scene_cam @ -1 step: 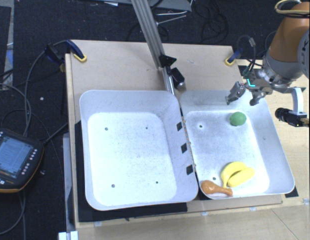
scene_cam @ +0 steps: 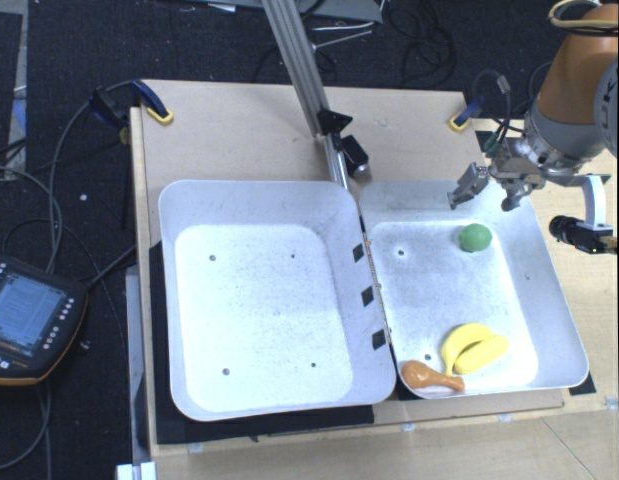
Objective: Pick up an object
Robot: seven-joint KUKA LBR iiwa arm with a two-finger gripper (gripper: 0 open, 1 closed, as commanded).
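A small green ball (scene_cam: 475,238) lies in the right bin (scene_cam: 419,273) near its far side. At the bin's near edge rest a yellow banana-shaped piece (scene_cam: 473,349) and an orange spoon-like piece (scene_cam: 429,375), close together. My gripper (scene_cam: 490,192) hangs above the far rim of the right bin, just above and beyond the green ball. Its two fingers (scene_cam: 467,186) are spread apart with nothing between them.
The left bin (scene_cam: 259,298) sits beside the right one, sharing a middle rim with black clips. A slanted metal pole (scene_cam: 307,68) rises behind the bins. A teach pendant (scene_cam: 24,318) lies off the bench at the left.
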